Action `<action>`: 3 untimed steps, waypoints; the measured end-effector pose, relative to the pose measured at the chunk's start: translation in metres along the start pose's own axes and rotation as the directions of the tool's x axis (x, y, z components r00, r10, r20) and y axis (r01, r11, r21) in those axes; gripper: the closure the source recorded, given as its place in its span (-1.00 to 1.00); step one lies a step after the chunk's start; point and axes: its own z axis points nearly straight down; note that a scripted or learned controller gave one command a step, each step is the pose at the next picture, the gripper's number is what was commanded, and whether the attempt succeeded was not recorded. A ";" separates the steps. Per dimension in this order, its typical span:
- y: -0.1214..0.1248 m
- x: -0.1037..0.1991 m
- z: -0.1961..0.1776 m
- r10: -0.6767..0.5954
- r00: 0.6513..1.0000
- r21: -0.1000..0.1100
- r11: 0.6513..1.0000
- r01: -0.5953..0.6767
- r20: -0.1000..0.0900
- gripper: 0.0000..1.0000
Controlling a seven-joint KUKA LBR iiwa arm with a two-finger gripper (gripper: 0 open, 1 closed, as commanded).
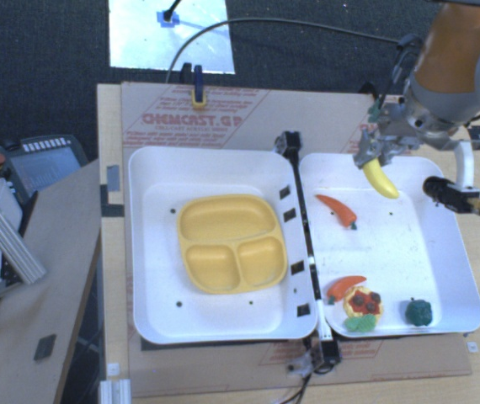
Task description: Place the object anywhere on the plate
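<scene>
Gripping banana [381, 178], claw [373, 160] over right bin [442, 251]; cardboard [223, 116] reads "CHEMCAST".

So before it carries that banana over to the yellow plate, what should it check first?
1. Banana between the claw fingers: ok, it hangs from them.
2. Banana lifted off the right bin: cannot tell.
3. Yellow plate sits in the left bin: ok.
4. Plate compartments free to receive it: ok.
5. Red pepper apart from the banana: ok.
6. Grip firm enough for the trip: cannot tell.
</scene>
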 end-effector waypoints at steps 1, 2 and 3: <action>0.003 0.058 0.017 0.000 1.000 0.002 1.000 0.000 -0.001 1.00; -0.007 0.117 0.021 -0.001 1.000 0.002 1.000 0.001 -0.001 1.00; -0.004 0.179 0.035 0.000 1.000 0.002 1.000 0.000 -0.001 1.00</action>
